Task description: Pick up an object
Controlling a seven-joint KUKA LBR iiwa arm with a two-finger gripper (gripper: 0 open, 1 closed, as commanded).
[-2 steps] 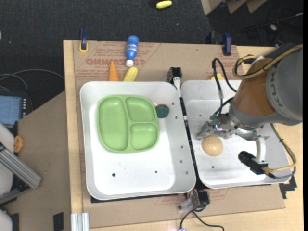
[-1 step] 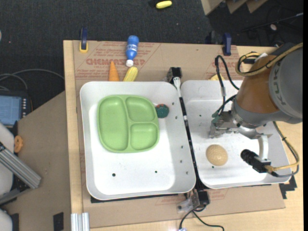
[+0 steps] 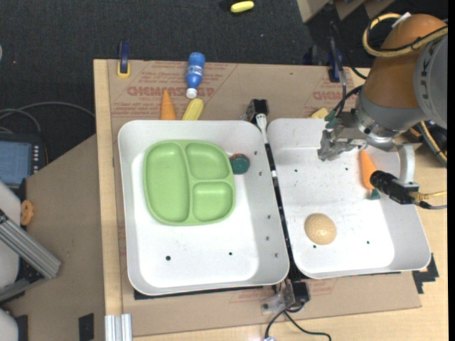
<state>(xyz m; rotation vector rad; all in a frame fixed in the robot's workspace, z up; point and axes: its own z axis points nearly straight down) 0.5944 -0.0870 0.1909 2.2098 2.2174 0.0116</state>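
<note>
While end effector point(image 3: 333, 148) hangs over right bin point(image 3: 398, 258), grip state unclear; bread roll point(image 3: 320, 229) sits nearby.

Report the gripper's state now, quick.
Gripper: over the right bin, near its far edge; open or shut cannot be told, and nothing is seen held.

The desk point(image 3: 114, 190) is topped with a brown cardboard sheet point(image 3: 234, 77) printed in faded red. Two white bins sit on it side by side, touching along their inner edges: the left bin point(image 3: 192, 261) and the right bin point(image 3: 341, 258). Behind the left bin, on the bare cardboard, lie a blue and white bottle point(image 3: 194, 74), a small orange cone point(image 3: 166, 106) and a yellow piece point(image 3: 193, 109), the last two just beside each other.
</note>
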